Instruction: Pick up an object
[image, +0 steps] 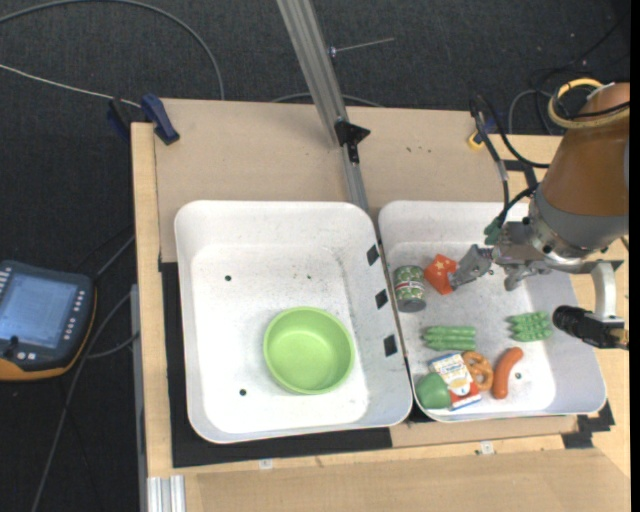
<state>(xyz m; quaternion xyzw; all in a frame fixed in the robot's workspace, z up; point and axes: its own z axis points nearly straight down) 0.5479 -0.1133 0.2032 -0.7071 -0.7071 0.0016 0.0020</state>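
L bin: green bowl nr front edge. R bin: can at L wall, toy foods front. Gripper by red toy; grip state can't tell.

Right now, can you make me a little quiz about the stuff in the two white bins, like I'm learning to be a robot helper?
1. True or false: the green bowl sits in the left bin.
2. Which thing lies nearest the gripper? A) the small can B) the orange-red object C) the sausage
3. Fill in: the pea pods lie in the ____ bin.

Key: 1 true. 2 B. 3 right.
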